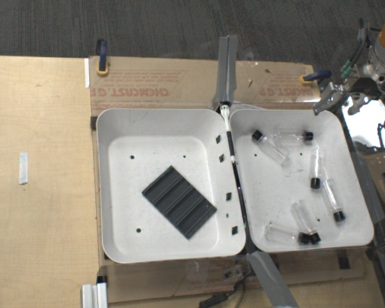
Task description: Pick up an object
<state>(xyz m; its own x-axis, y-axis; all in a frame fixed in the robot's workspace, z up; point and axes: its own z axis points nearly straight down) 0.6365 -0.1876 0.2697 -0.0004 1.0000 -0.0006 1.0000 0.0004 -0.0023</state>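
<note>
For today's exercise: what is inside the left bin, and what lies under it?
Inside the left bin lies one dark ribbed block, flat and turned diagonally on the white floor. Whatever part of the floor sits beneath the block is covered.

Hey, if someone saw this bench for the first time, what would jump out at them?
Probably the dark ribbed slab, lying at a slant in the left bin. Next, the clear tubes with black caps scattered across the right bin. The gripper sits at the upper right, just beyond that bin's far corner.
</note>
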